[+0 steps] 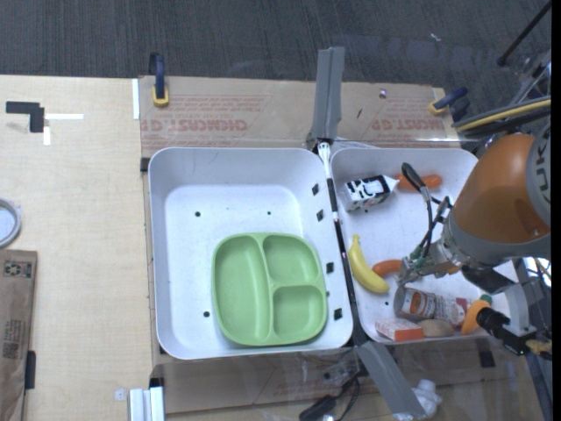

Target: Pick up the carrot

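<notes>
The carrot (386, 267), a short orange piece, lies in the right bin (386, 160) near its middle, just right of a yellow banana (364, 266). My gripper (414, 267) hangs low over the bin, its tip at the carrot's right end and touching it or nearly so. The grey arm with its orange band (504, 196) reaches in from the right and hides the bin's right side. The carrot rests on the bin floor.
Also in the right bin are a white-and-black item (368, 189), an orange-tipped black tool (419, 181), a labelled bottle on its side (429, 306), a red-and-white packet (396, 330) and another orange object (476, 314). The left bin (175, 235) holds a green divided plate (270, 288).
</notes>
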`<move>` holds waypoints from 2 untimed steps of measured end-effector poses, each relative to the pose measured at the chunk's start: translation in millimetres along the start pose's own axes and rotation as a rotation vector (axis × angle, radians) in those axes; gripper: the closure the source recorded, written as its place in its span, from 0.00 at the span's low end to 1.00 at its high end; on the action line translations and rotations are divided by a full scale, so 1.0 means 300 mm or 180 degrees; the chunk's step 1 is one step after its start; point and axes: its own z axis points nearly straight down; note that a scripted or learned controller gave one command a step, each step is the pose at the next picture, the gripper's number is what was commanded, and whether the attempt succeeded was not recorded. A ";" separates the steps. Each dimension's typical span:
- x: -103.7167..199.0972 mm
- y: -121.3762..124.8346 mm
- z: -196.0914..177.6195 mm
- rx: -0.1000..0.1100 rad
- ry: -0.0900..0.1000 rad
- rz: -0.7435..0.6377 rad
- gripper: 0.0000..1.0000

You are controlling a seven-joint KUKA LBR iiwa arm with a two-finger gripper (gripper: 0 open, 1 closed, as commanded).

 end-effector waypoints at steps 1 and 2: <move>0.117 0.212 -0.213 -0.0003 -0.0003 -0.1296 1.00; 0.246 0.148 -0.419 -0.0008 -0.0008 -0.2340 1.00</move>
